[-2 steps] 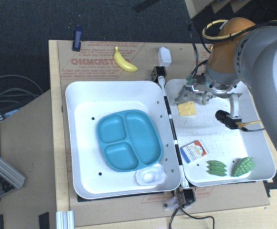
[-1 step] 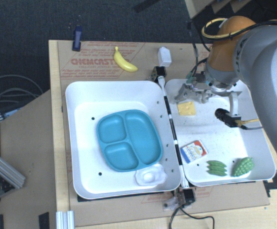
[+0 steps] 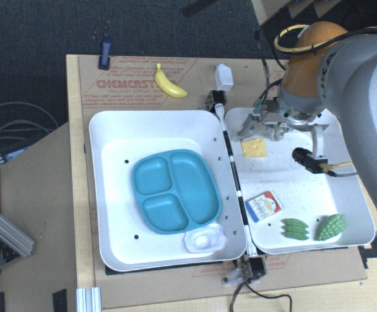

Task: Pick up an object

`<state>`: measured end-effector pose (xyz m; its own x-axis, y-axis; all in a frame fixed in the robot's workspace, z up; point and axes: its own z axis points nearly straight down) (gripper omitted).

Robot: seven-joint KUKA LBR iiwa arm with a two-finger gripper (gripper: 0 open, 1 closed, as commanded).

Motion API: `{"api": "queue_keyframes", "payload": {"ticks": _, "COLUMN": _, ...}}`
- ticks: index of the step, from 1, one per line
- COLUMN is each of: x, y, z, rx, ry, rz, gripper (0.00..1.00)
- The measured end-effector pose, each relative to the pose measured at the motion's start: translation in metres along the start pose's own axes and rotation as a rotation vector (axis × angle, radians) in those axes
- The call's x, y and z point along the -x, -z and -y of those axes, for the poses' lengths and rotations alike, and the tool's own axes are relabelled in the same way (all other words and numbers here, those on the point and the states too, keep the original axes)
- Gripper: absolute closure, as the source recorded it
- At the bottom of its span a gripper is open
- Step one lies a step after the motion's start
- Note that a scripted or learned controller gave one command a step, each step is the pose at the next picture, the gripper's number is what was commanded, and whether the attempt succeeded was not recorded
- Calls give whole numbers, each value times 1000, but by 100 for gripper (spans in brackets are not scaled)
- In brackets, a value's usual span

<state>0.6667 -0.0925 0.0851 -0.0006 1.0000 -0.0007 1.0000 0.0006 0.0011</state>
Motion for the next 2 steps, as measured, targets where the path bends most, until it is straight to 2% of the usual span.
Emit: {"api": "queue_keyframes", "payload": {"ticks": 2, "x": 4, "y": 0, "z": 0, "rx": 0, "ry": -1, "rz": 1, "gripper": 0}}
